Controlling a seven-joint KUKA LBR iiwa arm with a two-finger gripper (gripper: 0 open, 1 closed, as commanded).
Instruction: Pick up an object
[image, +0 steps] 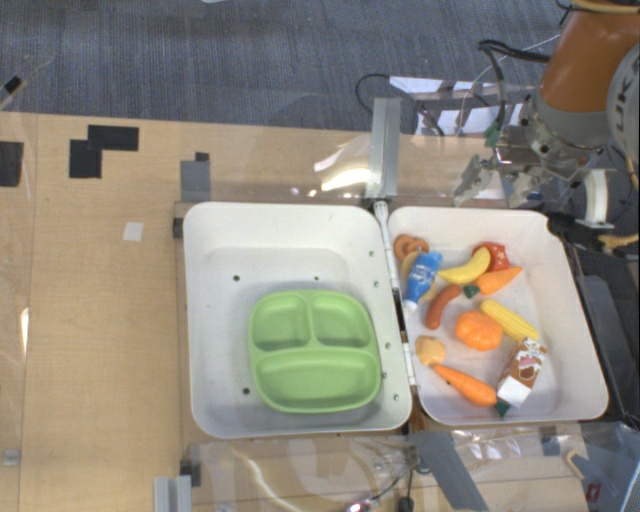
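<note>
The right bin (580, 330) holds several toy foods: a pretzel (410, 246), a blue bottle (422, 276), a banana (467, 268), a red pepper (493, 255), a sausage (443, 305), an orange (478, 331), a corn cob (509, 321), two carrots (465, 384) and a brown sauce bottle (521, 368). My gripper (497, 186) hangs above that bin's far rim, behind all the toys and apart from them. It is open, with nothing between its fingers.
The left bin (210, 300) bears a green divided plate (315, 351). A metal post (385, 150) stands at the back between the bins. Cables and a bracket (450, 100) lie behind the right bin, next to the arm.
</note>
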